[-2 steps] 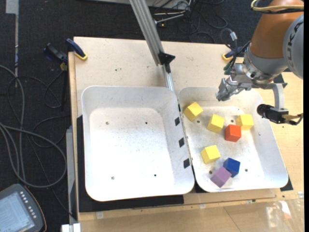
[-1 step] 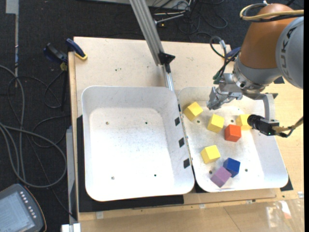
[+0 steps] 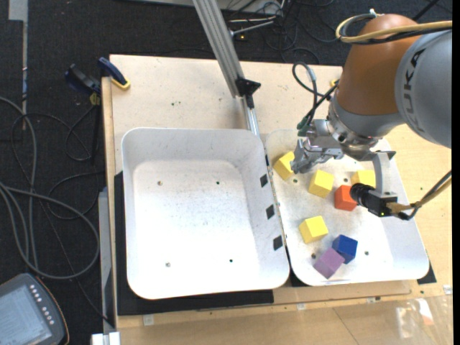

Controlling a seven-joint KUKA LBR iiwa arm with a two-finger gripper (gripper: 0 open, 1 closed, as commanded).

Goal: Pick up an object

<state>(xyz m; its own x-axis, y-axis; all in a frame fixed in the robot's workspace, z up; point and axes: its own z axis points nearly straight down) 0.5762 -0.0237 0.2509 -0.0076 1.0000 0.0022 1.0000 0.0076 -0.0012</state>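
My gripper (image 3: 303,162) hangs over the upper left of the right bin (image 3: 402,254), beside a yellow block (image 3: 283,165) that lies just to its left. More blocks lie in the same bin: a yellow one (image 3: 321,183), an orange one (image 3: 345,198), a yellow one (image 3: 313,229) lower down, a blue one (image 3: 346,246) and a purple one (image 3: 328,262). Another yellow block (image 3: 366,177) peeks out behind the arm's black fitting. The wrist hides the fingers from above.
The left bin (image 3: 133,192) is a wide white tray beside the right one. A slanted metal pole (image 3: 223,45) runs down to the gap between the bins. A blue and yellow clamp (image 3: 100,77) lies at the bench's far left corner.
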